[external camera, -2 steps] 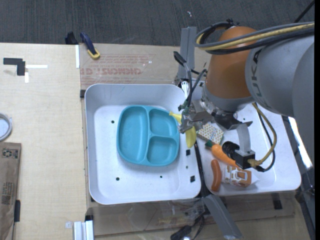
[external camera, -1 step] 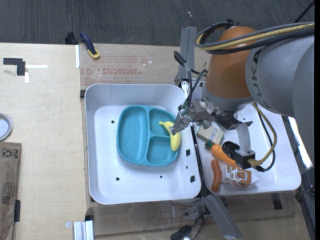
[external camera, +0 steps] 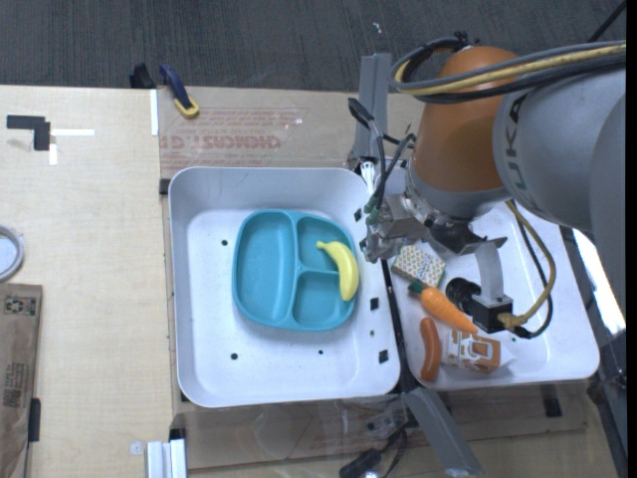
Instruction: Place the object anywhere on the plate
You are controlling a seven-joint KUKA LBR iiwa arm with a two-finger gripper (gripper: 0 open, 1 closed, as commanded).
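Note:
A blue divided plate lies in the left white bin. A yellow banana rests on the plate's right side, across the ridge between its two small compartments. My gripper hangs just right of the banana's upper end, over the shared wall of the two bins. It is apart from the banana and nothing shows in its grasp. The grey arm with its orange band covers the upper part of the right bin.
The right bin holds a checkered cracker-like block, an orange carrot, a reddish sausage and a small printed carton. Cables loop near the wrist. A tape roll lies at the far left of the bench.

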